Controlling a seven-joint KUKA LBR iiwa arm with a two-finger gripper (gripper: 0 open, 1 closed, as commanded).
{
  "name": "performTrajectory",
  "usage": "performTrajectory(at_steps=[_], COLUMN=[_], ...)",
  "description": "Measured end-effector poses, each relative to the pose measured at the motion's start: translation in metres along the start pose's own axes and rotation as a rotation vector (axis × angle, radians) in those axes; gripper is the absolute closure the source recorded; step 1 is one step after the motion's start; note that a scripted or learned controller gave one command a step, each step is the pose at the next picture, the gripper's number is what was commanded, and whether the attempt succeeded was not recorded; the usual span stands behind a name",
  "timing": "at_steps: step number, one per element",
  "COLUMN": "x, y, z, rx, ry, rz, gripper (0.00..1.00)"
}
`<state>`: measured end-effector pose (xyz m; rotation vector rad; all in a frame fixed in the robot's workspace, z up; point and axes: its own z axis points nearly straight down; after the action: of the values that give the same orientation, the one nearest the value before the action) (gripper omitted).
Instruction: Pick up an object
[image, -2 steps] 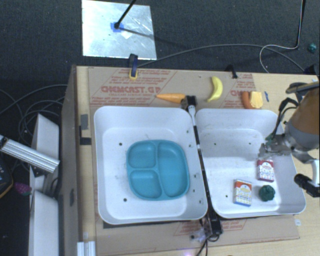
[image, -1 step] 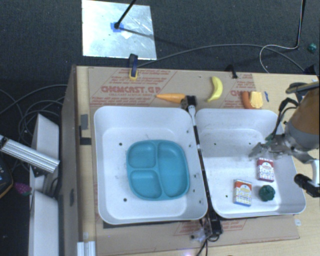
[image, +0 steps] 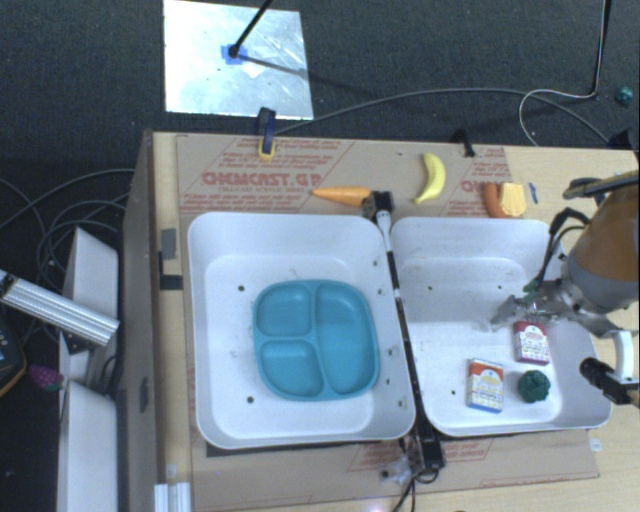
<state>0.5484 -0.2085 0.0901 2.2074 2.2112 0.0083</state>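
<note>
In the right bin (image: 450, 270) lie three small things. A red and white packet (image: 532, 343) rests near the right wall, a green lumpy ball (image: 535, 386) just below it, and an orange and white box (image: 485, 385) to the ball's left. My gripper (image: 524, 308) reaches in from the right and hangs just over the packet's upper edge; nothing shows held in it. The grey arm with its orange band (image: 608, 245) rises behind it.
The left bin (image: 215, 300) holds a blue divided plate (image: 316, 337). On the cardboard behind the bins lie a banana (image: 432, 178), a carrot (image: 342, 195) and an orange and yellow item (image: 504, 199). A black clamp (image: 380, 206) sits between the bins.
</note>
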Motion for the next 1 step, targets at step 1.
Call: performTrajectory(at_steps=[1], x=[0.0001], y=[-0.0004], z=[0.0], rx=[-0.001], ry=[0.0], rz=[0.0], gripper=[0.0])
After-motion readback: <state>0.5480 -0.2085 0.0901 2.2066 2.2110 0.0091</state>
